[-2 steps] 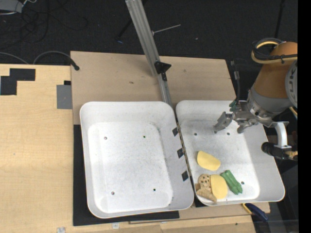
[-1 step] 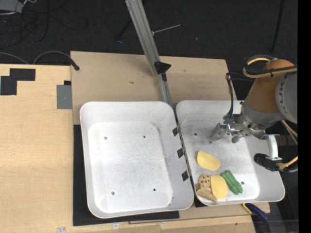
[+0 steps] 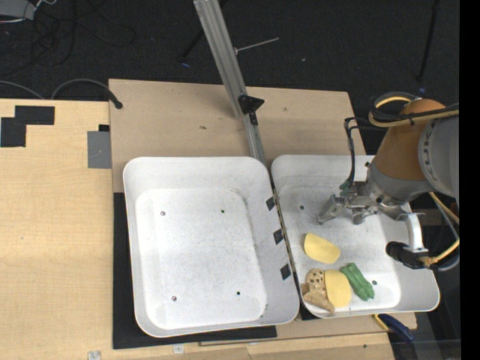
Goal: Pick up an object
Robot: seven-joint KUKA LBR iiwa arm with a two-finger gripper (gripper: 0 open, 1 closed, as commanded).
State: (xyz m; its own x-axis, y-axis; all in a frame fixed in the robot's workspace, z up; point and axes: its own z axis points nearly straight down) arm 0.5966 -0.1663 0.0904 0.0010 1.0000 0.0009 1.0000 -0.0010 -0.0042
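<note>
The robot arm is reaching into the right bin, its gripper hovering just above the yellow piece; whether it is spread cannot be told. Below that piece, a green object, another yellow piece and a spotted tan item are lying clustered. The left bin is sitting alongside.

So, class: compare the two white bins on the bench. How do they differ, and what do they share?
The left bin looks wider than the right bin. The right bin holds a yellow piece, a second yellow piece, a green piece and a tan spotted piece; the left bin shows just bare floor with small dark dots. The gripper hangs over the right bin, not the left. Both are shallow, white and round-cornered.
</note>
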